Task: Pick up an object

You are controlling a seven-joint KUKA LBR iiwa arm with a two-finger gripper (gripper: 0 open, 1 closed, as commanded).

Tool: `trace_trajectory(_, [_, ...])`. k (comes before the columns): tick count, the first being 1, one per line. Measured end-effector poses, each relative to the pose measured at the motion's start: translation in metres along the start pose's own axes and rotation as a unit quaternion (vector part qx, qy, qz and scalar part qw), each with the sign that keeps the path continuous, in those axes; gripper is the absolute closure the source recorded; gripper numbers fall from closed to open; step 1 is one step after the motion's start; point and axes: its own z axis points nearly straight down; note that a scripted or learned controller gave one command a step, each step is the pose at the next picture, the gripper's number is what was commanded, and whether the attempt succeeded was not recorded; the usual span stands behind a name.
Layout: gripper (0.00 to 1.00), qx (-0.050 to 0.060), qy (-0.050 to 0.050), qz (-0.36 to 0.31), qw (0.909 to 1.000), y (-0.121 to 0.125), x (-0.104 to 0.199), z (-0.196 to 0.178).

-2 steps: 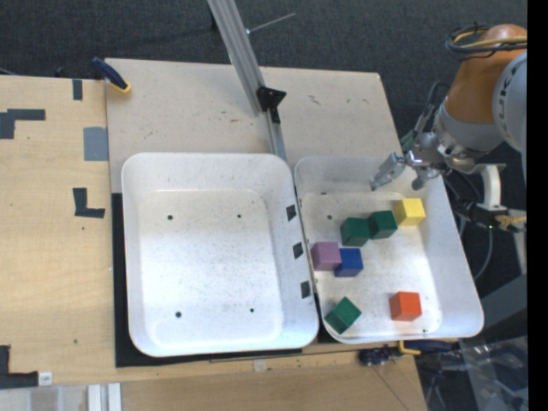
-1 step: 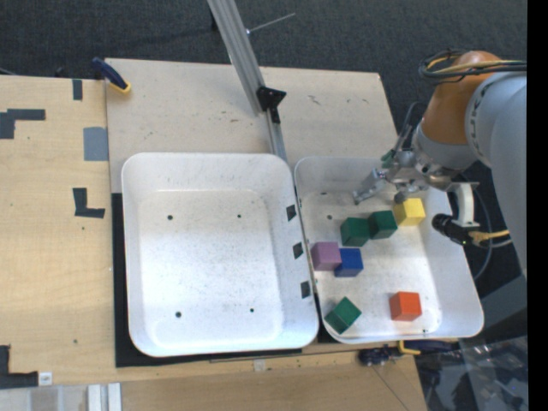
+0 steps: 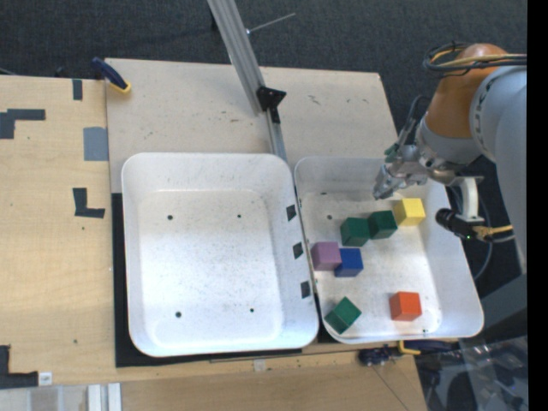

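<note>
— What is the bench (image 3: 188, 114) carrying?

— It is carrying two shallow white bins side by side; the left bin (image 3: 137, 178) is sitting on a dark mat (image 3: 119, 315) that is showing along its left and near edges; the right bin (image 3: 454, 268) is pressing against it, their rims touching down the middle.

— Anything else lying on the wood?

— A blue and yellow clamp (image 3: 111, 74) is gripping the far left corner; a slanting metal rail (image 3: 235, 37) is crossing the far edge and ending at a black bracket (image 3: 271, 98) just behind the bins; grey and dark tape patches (image 3: 94, 142) are sticking to the lower board on the left.
</note>
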Motion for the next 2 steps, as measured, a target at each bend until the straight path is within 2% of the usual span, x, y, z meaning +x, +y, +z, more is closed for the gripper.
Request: trace_trajectory(2, [1.0,-0.003,0.0,0.001,1.0,-0.007,0.011,-0.097])
